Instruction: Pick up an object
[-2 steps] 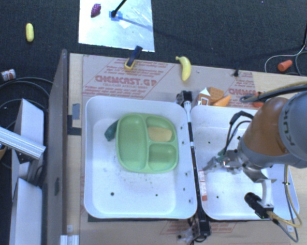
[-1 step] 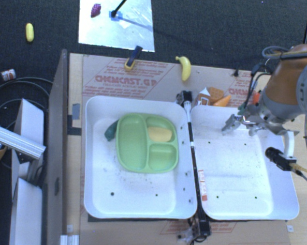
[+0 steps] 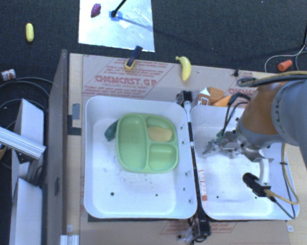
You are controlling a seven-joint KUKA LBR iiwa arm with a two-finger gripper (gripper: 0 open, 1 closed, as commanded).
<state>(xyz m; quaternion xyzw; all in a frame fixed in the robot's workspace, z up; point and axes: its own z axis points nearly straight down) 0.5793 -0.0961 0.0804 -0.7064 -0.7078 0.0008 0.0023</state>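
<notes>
a green plastic divided tray (image 3: 146, 143) with a yellow piece (image 3: 159, 134) is seen in the left white bin (image 3: 100, 194). the gripper (image 3: 220, 148) is lowered into the right white bin (image 3: 231, 209); whether its fingers are parted cannot be told. nothing graspable is seen beneath it, so a closing could miss. the bin divider lies just left.

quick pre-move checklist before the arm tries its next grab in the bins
1. Target in reach: not ok. Green tray and yellow piece lie in the left bin; the gripper is over the right bin.
2. Jaws state: cannot tell.
3. Object held: cannot tell.
4. Divider crossing: not ok, arm must pass over it.
5. Dark object beside the tray's left edge: ok.
</notes>
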